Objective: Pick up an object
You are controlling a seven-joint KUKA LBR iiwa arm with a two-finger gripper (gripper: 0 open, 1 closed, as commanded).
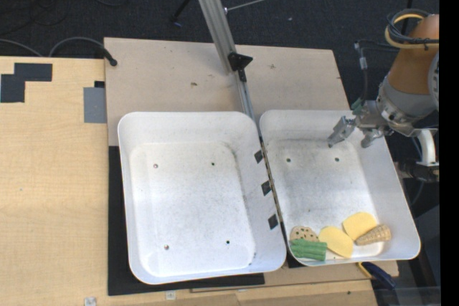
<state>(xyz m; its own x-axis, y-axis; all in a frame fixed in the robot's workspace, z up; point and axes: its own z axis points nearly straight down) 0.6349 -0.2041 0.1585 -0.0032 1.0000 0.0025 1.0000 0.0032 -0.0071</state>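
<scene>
The pincer (353, 131) hangs over the far right corner of the right bin (315, 175), its two fingers spread apart with nothing between them, tilted down toward the bin floor. Everything worth picking lies at the opposite end, crowded into the near right corner of that bin: a green piece (309, 249) against the near rim, a brown-speckled cookie (303, 233) touching it, a yellow lump (336, 241) beside those, a second yellow piece (358, 223) just behind it, and a tan ridged cone (374, 233) touching that one, nearest the right wall. The left bin (190, 197) offers no target. To do this step well, I judge the arm should travel along the right wall toward the near corner, staying above the rim, then choose a piece with room on both sides. The cone or the rearmost yellow piece looks most approachable, since each has bare floor on its far side. The fingers should stay wide, straddle the chosen piece across its narrow width, and descend fully before closing, as the sloping bin wall and close neighbours could deflect a fingertip.
</scene>
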